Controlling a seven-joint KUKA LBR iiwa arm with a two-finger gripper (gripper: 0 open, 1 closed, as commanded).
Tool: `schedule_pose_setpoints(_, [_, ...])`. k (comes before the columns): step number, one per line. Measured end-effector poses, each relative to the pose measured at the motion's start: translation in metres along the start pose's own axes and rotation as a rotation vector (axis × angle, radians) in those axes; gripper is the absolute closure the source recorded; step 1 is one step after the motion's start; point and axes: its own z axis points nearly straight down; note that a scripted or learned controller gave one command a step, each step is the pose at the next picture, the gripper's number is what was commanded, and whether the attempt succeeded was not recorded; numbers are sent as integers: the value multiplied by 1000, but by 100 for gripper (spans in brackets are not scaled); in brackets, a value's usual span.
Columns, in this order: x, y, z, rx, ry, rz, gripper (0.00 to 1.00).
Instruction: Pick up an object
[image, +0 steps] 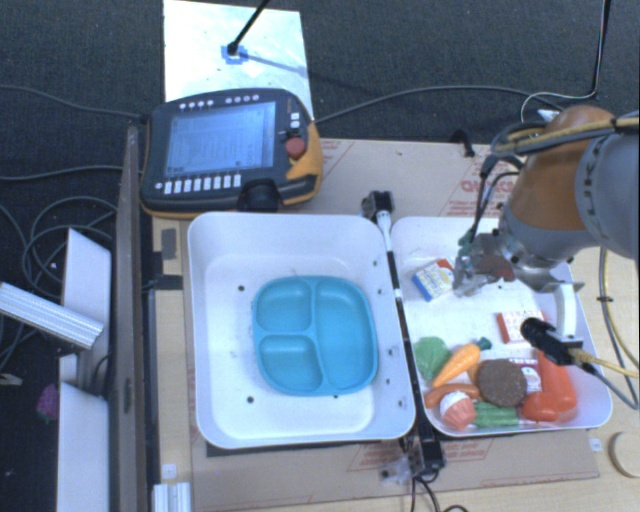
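Toys lie in the right bin (590, 405); the hand (470, 280) hangs just beside a small blue-and-white box (432, 279); I cannot tell its opening; a blue plate (315, 335) lies in the left bin (215, 330).

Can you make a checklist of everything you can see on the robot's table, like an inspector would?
Surface: brown bench bearing two white bins side by side, left bin and right bin.
Job's things: in the right bin, a small blue and white carton, a red and white packet, toy carrot, green toy vegetable, brown burger patty, cupcake, red toy pepper.
Clutter: blue divided plate in the left bin.
Grippers: gripper low over the right bin, beside the carton; nothing seen between its fingers.
Cables: dark cables on the floor at left; yellow ones along the arm.
Surroundings: teach pendant behind the left bin; dark carpet.
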Motion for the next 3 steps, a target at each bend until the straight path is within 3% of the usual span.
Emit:
schedule_pose_setpoints(1, [-41,3,5,0,-2,2,100])
schedule_pose_setpoints(2, [-102,-38,14,2,-2,2,100])
schedule_pose_setpoints(3, [-122,-42,8,1,-1,3,100])
